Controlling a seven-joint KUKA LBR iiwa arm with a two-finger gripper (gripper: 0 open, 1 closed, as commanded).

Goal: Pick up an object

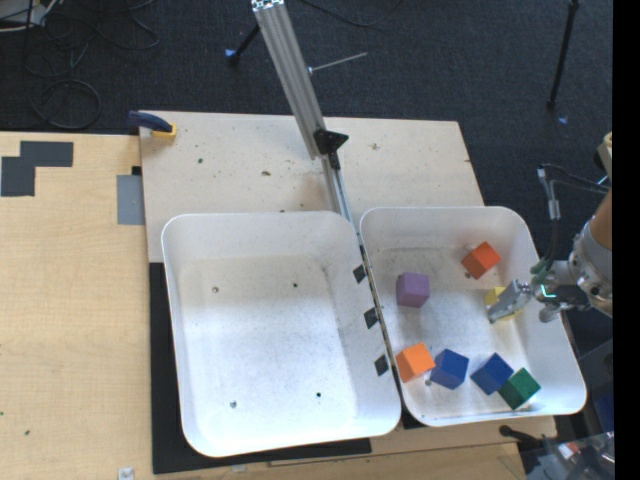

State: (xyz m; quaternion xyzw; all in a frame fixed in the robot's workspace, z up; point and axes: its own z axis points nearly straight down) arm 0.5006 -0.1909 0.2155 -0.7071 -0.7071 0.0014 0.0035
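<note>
The right bin (440,223) holds several small blocks. A purple cube (412,289) lies near its left wall and an orange cube (481,259) sits toward the back right. Along the front are a second orange cube (414,360), two blue cubes (450,368) (491,374) and a green cube (520,387). My gripper (525,306) reaches in over the bin's right side, low, with its fingers apart and nothing between them. A small yellow block (493,295) lies just left of the left fingertip (502,306), partly hidden by it.
The left bin (200,238) stands beside the right one, joined by black clips (370,317). A slanted metal bar (295,78) rises behind the bins. A blue and yellow tool (152,123) lies at the bench's far left corner.
</note>
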